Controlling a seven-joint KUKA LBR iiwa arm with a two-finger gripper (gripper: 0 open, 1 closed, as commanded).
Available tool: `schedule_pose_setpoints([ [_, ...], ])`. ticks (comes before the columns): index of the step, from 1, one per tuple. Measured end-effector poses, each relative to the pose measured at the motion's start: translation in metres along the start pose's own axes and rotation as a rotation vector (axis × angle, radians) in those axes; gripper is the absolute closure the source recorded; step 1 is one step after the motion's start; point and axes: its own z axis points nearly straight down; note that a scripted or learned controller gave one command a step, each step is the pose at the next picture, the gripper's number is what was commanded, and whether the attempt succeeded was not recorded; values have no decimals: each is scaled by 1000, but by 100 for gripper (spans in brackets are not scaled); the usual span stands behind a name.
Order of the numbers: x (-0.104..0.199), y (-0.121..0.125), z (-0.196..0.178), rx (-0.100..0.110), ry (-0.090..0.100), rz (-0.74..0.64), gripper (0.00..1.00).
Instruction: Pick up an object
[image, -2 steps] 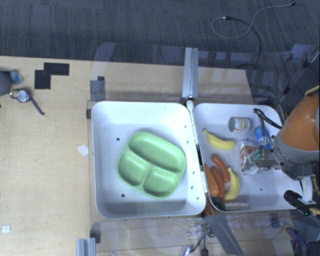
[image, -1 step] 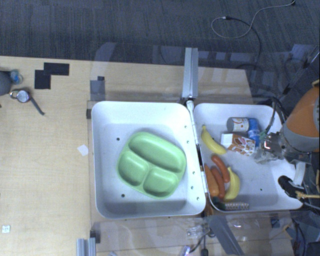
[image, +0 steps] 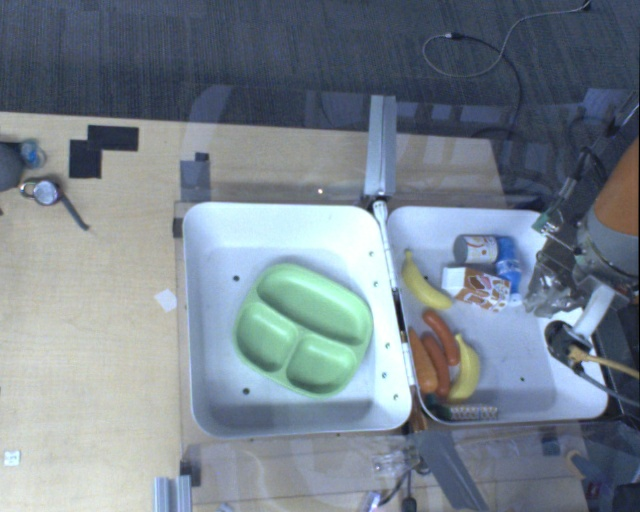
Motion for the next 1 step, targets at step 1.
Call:
schedule_pose_setpoints([
  [1,1,0,-9,1,-2,-9,100],
])
